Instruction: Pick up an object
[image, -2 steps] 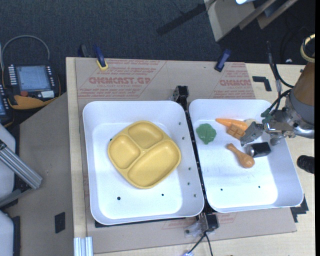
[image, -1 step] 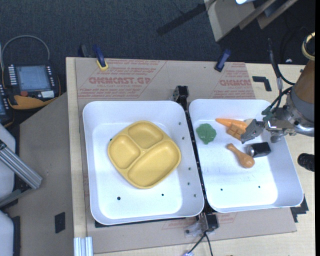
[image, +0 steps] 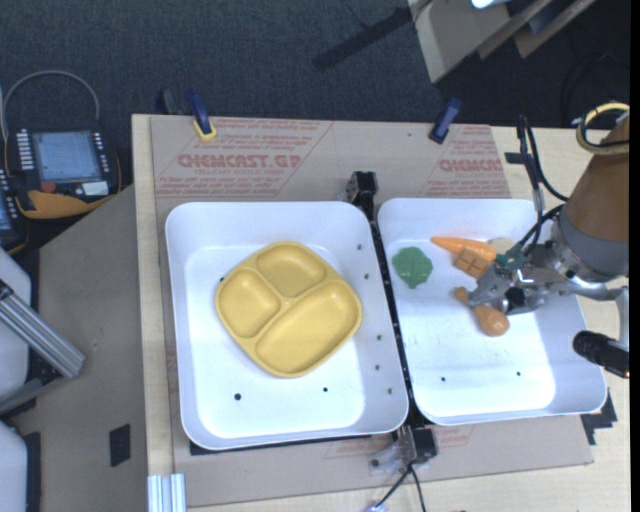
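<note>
Two white bins are set side by side on the surface. Left bin (image: 190, 300): yellow divided plate (image: 289, 308). Right bin (image: 480, 390): green toy broccoli (image: 411, 266), orange toy carrot (image: 462, 245), brown toy piece (image: 489, 319) at centre right, directly under the gripper (image: 497, 290), whose state cannot be told. The brown piece is judged light, rigid and smooth, best taken across its narrow middle.

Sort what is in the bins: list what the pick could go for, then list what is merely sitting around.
For the pick:
- claw
- orange carrot
- green broccoli piece
- brown piece by the claw
- right bin

Lying about:
- yellow divided plate
- left bin
- pendant with a screen off the bench
</note>
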